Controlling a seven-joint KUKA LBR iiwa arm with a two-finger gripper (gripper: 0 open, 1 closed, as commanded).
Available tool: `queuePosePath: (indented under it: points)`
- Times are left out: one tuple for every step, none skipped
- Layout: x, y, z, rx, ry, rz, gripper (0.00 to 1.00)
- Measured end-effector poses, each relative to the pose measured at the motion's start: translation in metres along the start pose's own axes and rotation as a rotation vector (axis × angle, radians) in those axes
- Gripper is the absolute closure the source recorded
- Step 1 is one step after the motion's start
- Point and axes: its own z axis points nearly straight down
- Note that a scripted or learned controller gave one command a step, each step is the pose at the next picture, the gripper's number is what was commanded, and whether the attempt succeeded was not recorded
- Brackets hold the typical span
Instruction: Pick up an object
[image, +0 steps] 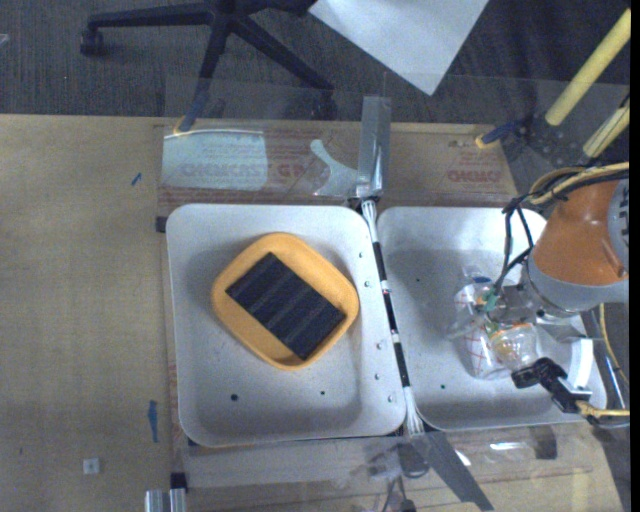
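- Arm: reaches over the right bin from 3 o'clock, its wrist low above a clear crinkled plastic packet, apparently placed for a grasp.
- Gripper: buried in the packet's folds; whether it is open, closed or gripping cannot be told.
- Candidate objects: the packet lies at 3 o'clock in the right bin; a yellow tray with a dark ribbed panel lies centred in the left bin.
- Obstructions: cables hang beside the wrist; the bin's wall is close at 3 o'clock.
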Motion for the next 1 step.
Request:
queuePosePath:
  points:
    - [-0.0016,-0.0002,-0.0093,-0.002,-0.002,0.003,1.0]
